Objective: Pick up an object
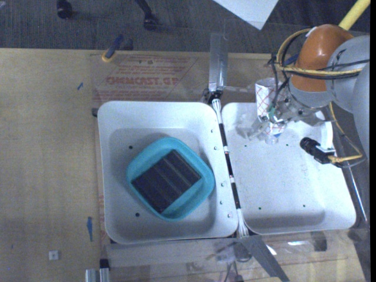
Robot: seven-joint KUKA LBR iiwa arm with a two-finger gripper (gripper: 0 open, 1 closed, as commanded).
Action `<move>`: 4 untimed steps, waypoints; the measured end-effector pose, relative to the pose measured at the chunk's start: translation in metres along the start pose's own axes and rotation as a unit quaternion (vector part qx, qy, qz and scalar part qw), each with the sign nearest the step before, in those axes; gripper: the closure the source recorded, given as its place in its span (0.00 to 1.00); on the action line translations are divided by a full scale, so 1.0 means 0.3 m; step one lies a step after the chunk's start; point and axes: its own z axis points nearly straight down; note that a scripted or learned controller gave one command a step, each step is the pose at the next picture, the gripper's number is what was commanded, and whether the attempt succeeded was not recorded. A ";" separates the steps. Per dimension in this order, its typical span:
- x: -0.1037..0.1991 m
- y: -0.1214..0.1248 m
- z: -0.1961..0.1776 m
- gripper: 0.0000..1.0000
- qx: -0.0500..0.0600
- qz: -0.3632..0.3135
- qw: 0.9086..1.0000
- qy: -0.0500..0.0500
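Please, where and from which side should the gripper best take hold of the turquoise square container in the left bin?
Probably its raised rim: the turquoise square plastic container lies flat, diamond-turned, with a dark ribbed block filling its middle. Come from straight above and pinch one exposed edge, such as the right one.

The arm [346, 69] reached in from the right of the camera view, its grey body topped by the rounded orange band [320, 49] just above the wrist. Yellow and black cables [305, 69] looped around that band, up and to the right of the end effector [271, 125]. The wrist pointed down and leftward, so the end effector hung low at the arm's far left tip. Its tip appeared pale and blurred; whether the fingers were spread or closed could not be told.
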 end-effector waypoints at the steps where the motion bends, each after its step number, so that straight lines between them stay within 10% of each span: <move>1: 0.229 0.076 -0.285 1.00 -0.010 -0.072 0.997 -0.001; 2: 0.258 0.016 -0.681 1.00 -0.011 -0.307 0.952 -0.004; 3: 0.102 -0.015 -0.377 1.00 -0.009 -0.366 0.931 -0.004; 4: 0.031 -0.092 -0.606 1.00 -0.010 -0.416 0.909 -0.006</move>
